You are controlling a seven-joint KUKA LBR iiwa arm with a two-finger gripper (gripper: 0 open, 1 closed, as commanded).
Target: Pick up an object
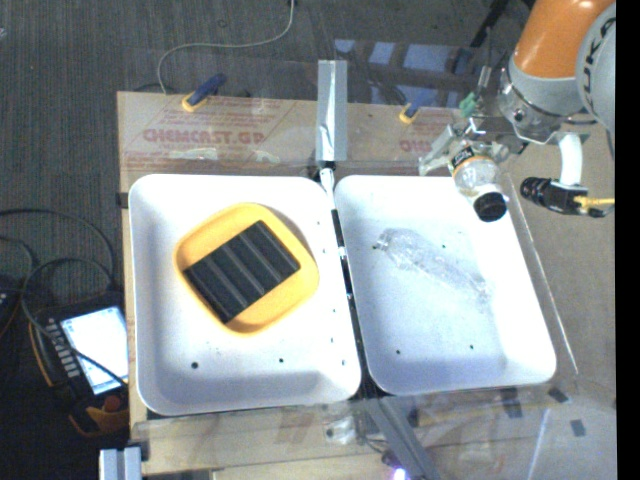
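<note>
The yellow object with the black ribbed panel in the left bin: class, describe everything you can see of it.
The yellow, rounded-square object with a black ribbed panel looks like plastic. Its dark centre shows parallel ridges. It lies flat, turned diagonally, on the floor of the left white bin, near the middle and slightly toward the back. Nothing else touches it.

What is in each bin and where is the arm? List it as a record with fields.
left bin: yellow object with a black ribbed centre, lying tilted
right bin: clear plastic object, hard to make out
gripper: above the right bin's far edge, near its right corner
held object: none seen between the fingers
arm: reaches in from the right
</note>
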